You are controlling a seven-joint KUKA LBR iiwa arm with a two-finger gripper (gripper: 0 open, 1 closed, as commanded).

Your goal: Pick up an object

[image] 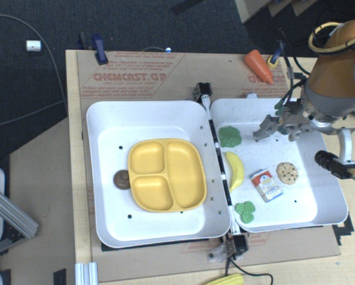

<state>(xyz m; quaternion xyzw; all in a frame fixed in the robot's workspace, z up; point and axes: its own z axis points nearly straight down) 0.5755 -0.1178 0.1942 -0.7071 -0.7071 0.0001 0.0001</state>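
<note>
On a cardboard-topped bench (136, 76), the gripper (271, 128) is held open and empty, upper right; the light, rigid cookie (287, 173) could be pinched across its rim

Gripper (278, 127) above right bin (320, 215); banana (235, 170) beside cookie (287, 173).

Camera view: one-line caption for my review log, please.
Arm's pincer hovers over the right bin holding a banana, cookie and small carton; yellow divided plate in left bin.
</note>
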